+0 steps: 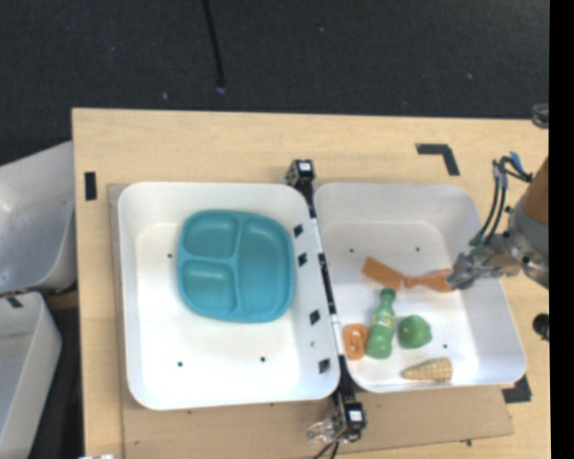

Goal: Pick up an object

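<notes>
Right bin [478, 352] holds an orange spatula [407, 277], green bottle [382, 325], green ball [414, 331], orange ring [354, 340] and cone [428, 371]; gripper [464, 273] sits at the spatula's end, jaws' state unclear; risks: thin, flat spatula may slip; bin wall close by.

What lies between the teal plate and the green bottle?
In the camera view, the divider where the bins meet and a small orange piece separate the plate from the bottle.
</notes>
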Controlling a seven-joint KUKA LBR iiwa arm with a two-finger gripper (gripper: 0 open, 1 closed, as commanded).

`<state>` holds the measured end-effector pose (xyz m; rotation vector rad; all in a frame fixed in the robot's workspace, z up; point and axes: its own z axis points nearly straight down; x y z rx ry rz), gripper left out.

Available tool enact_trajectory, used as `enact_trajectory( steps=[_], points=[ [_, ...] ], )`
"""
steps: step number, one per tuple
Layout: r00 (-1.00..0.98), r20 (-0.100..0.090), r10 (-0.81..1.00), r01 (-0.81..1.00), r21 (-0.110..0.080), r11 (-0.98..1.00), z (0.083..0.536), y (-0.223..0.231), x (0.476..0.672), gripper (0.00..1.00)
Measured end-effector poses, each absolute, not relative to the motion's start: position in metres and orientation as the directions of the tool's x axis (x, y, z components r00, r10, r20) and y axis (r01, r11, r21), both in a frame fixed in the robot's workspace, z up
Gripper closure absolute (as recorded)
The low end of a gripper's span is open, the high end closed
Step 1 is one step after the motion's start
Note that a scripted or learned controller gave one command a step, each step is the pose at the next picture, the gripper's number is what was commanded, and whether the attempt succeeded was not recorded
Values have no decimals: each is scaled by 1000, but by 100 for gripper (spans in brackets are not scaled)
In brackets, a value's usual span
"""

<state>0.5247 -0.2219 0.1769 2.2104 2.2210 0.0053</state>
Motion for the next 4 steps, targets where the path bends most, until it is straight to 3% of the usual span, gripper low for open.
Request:
enact_trajectory(
  steps=[1, 4],
  points=[
    [-3, -2, 1000, 1000, 6, 3, 213, -223, 526, 100],
    [-8, 1, 1000, 1000, 3, 8, 235, -63, 570, 100]
  ],
)
